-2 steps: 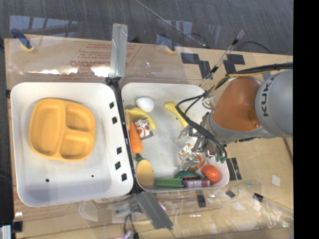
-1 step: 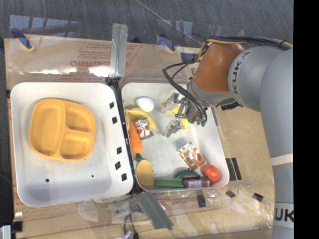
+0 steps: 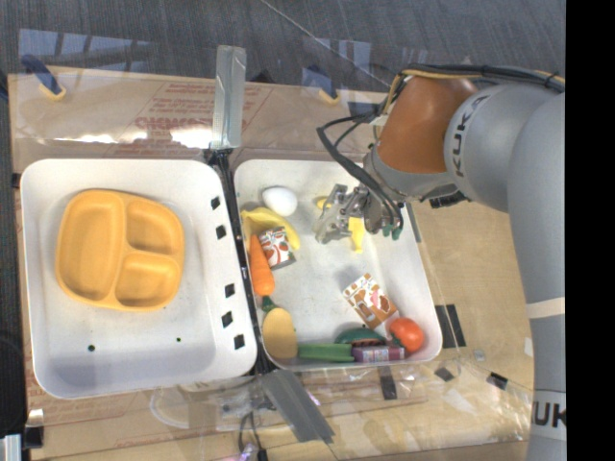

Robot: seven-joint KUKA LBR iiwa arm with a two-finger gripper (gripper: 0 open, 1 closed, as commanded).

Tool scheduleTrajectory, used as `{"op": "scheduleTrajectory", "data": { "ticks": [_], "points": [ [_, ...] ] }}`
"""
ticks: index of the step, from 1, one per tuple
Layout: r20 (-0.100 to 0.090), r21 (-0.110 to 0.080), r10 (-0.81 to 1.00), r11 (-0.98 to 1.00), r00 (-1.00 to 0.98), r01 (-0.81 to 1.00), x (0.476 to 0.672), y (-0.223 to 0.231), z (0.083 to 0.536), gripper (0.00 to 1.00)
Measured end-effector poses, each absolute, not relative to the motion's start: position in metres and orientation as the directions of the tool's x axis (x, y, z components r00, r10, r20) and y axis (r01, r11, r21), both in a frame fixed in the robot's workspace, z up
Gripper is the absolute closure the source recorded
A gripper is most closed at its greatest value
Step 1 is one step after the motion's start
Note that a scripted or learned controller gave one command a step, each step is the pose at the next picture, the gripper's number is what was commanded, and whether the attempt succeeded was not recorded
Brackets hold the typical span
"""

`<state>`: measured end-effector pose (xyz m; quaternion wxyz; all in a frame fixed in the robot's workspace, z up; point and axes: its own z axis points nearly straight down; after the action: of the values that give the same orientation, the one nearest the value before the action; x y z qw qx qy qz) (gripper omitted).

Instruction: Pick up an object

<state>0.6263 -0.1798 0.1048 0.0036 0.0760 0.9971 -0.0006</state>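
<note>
My gripper (image 3: pixel 340 217) hangs low over the upper middle of the right bin (image 3: pixel 423 286). A small yellow object (image 3: pixel 356 235) pokes out just below and right of it, and another yellow bit (image 3: pixel 322 202) shows at its upper left; whether they are one thing under the gripper is unclear. Left of the gripper lie a white egg (image 3: pixel 280 200), a yellow piece (image 3: pixel 261 220), a red-and-white carton (image 3: pixel 276 249) and an orange carrot (image 3: pixel 260 269). An orange-and-white packet (image 3: pixel 369 302) lies below the gripper.
Along the right bin's front wall sit a tan-yellow piece (image 3: pixel 279 332), a green cucumber (image 3: pixel 325 351), a purple item (image 3: pixel 377 354) and a red tomato (image 3: pixel 407 334). The left bin (image 3: pixel 58 353) holds a yellow divided plate (image 3: pixel 119 249). The arm (image 3: pixel 480 142) comes in from the right.
</note>
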Motion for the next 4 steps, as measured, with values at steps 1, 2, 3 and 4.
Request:
{"op": "scheduleTrajectory", "data": {
  "ticks": [1,2,3,4],
  "points": [
    [-0.012,0.002,0.348,0.938,-0.938,0.348,0.641,-0.129,0.257,1.00],
    [-0.008,-0.001,0.257,0.966,-0.966,0.257,0.634,-0.175,0.319,1.00],
    [0.005,0.002,-0.097,0.995,-0.995,-0.097,0.596,-0.209,0.134,1.00],
    [-0.014,-0.004,0.053,0.999,-0.998,0.053,0.583,-0.183,0.261,1.00]
  ]
}}
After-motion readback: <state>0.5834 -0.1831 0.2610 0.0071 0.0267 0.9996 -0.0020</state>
